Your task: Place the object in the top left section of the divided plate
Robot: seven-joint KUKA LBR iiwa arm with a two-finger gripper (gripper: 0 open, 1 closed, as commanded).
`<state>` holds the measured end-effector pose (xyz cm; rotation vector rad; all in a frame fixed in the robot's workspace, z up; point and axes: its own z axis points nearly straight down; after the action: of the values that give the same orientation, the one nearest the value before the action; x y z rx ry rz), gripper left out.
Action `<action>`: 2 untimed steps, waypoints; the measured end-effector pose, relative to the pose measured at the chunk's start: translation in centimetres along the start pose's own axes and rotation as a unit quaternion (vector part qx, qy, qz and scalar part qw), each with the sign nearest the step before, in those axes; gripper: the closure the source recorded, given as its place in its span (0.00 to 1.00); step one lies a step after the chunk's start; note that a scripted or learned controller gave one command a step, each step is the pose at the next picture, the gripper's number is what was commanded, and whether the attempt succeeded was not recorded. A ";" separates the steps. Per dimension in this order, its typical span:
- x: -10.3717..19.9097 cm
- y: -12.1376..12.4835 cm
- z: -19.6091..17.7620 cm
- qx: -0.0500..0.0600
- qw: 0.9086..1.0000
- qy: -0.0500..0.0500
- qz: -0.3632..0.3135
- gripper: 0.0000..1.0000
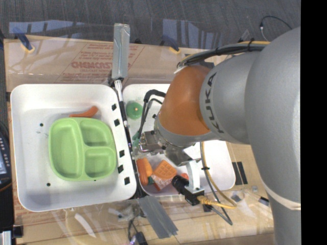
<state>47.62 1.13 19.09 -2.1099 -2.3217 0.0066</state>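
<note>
Green divided plate [82, 148] in left bin [23, 103], all sections bare; nothing placed. Arm over right bin [225, 173], above orange toy food [164, 171]. Gripper [148, 143] grip unclear, can't tell. Pick, transfer, place remain.

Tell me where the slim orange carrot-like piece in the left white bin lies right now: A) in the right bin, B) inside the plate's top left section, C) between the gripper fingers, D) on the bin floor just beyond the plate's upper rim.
D: the slim orange carrot-like piece lies on the floor of the left white bin, just beyond the upper rim of the green divided plate, not in any of its sections.
</note>
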 end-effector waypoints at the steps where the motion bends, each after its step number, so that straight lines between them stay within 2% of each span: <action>1: -5.3 8.2 0.0 -0.001 0.998 -0.001 0.064 1.00; 2: -11.8 12.8 -4.5 -0.002 0.994 0.000 0.107 1.00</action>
<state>61.53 -9.38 23.52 -2.3485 -2.0857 0.0017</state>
